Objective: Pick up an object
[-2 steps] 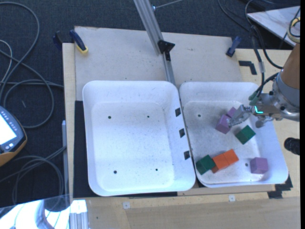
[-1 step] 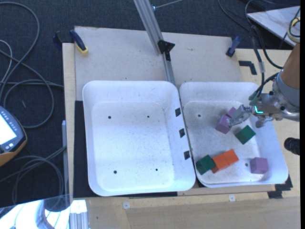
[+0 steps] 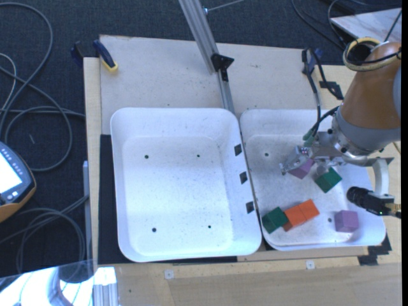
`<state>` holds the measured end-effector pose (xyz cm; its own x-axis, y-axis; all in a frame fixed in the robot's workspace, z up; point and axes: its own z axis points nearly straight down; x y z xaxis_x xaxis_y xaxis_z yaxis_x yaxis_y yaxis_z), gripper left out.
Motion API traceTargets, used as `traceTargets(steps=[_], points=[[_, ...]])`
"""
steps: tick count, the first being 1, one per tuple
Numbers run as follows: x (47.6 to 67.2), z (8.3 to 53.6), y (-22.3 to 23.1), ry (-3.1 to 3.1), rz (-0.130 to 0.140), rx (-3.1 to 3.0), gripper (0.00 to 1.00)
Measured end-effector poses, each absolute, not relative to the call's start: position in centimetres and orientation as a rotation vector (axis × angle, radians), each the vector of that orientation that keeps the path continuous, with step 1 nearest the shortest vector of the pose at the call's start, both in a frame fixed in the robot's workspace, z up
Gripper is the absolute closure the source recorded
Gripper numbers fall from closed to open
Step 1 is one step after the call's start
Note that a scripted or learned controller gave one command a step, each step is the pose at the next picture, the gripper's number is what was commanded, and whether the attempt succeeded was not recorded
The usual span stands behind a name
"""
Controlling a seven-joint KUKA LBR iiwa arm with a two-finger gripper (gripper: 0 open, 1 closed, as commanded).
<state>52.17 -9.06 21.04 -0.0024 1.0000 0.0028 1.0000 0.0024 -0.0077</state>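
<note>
My gripper (image 3: 303, 160) is over the middle of the right bin (image 3: 255, 132), hanging from the grey and orange arm that comes in from the right. A purple block (image 3: 301, 169) lies right at its tip, partly covered by it; whether it is gripped is not visible. A green block (image 3: 329, 181) sits just to the right of the tip. Toward the bin's front lie another green block (image 3: 275, 219), an orange block (image 3: 301, 213) touching it, and a second purple block (image 3: 346, 220).
The left bin (image 3: 118, 171) stands beside the right one, divided from it by a raised rim with black clips (image 3: 243, 177). A metal rail (image 3: 203, 30) slants in from the back. Cables lie on the floor at left.
</note>
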Motion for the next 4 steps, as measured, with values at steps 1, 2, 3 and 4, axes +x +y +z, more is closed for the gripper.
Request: traceTargets(steps=[1,2,3,4], points=[[52.2,21.4,-9.2,-2.220,0.000,-2.220,0.00],[52.2,21.4,-9.2,-2.220,0.000,-2.221,0.00],[53.0,19.8,-11.0,-2.218,0.003,-2.221,0.00],[50.3,20.0,-4.3,-2.224,0.000,-2.209,0.00]])
